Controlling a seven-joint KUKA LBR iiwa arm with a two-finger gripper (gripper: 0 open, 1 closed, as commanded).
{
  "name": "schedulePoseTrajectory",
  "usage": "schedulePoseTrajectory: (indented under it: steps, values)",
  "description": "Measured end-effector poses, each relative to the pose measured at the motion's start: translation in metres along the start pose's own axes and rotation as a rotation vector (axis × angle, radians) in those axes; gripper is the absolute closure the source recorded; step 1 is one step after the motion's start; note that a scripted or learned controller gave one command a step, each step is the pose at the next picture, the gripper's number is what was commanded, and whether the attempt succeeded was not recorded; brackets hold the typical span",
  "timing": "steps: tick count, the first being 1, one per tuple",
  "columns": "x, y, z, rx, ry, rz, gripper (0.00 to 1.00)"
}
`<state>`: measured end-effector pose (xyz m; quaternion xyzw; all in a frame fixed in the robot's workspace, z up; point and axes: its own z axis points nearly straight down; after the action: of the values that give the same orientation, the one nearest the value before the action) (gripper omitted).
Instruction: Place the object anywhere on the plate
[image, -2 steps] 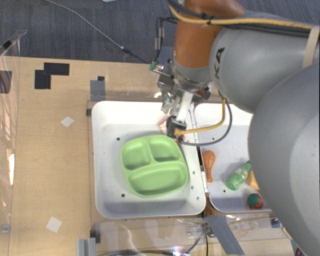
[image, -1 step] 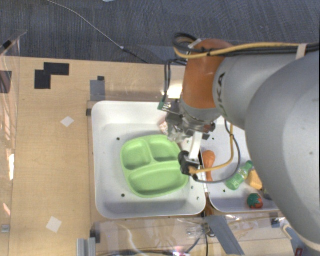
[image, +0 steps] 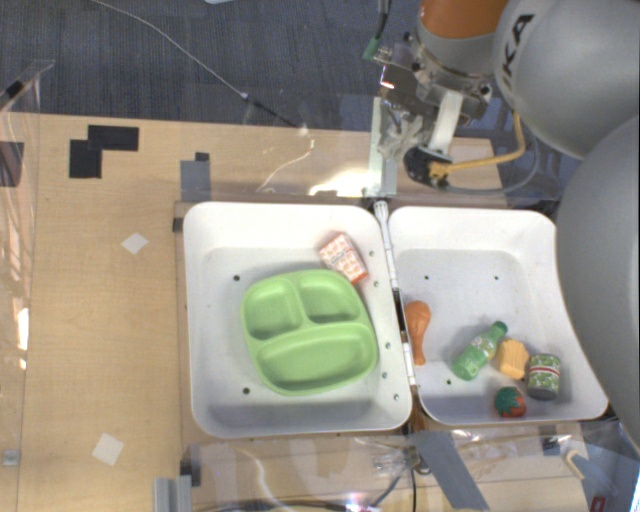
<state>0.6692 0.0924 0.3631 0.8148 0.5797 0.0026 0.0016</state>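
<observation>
- Plate (image: 308, 337): it is green, has three parts, and lies flat in the left bin (image: 205, 300).
- A small red and white packet (image: 342, 257) lies at about 1 o'clock from the plate, just off its rim. It is not on the plate yet.
- The right bin (image: 470, 250) holds more toys: an orange drumstick (image: 417, 328), a green bottle (image: 479, 351), a yellow toy (image: 512, 358), a little can (image: 544, 374) and a red and green ball (image: 510, 401).
- I can't say for sure which toy is meant for the plate. The packet is the closest.
- To do this step well, the end effector (image: 412, 140) should come straight down over one toy, pinch it in the middle, lift it clear of the bin wall, and let go low over the plate so it does not bounce off.
- The arm (image: 590, 150) comes in from 3 o'clock. Its wrist with the orange band sits up high at 12 o'clock, past the far edge of the bins, over the counter (image: 90, 300).
- I cannot tell if the end effector is clenched or released. It looks to carry nothing.
</observation>
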Motion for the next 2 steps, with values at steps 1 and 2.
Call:
schedulePoseTrajectory:
  steps: [1, 2]
  values:
    - [-0.014, -0.034, 0.179, 0.006, -0.002, -0.121, 1.00]
    - [-0.069, -0.168, -0.002, 0.001, 0.001, -0.253, 1.00]
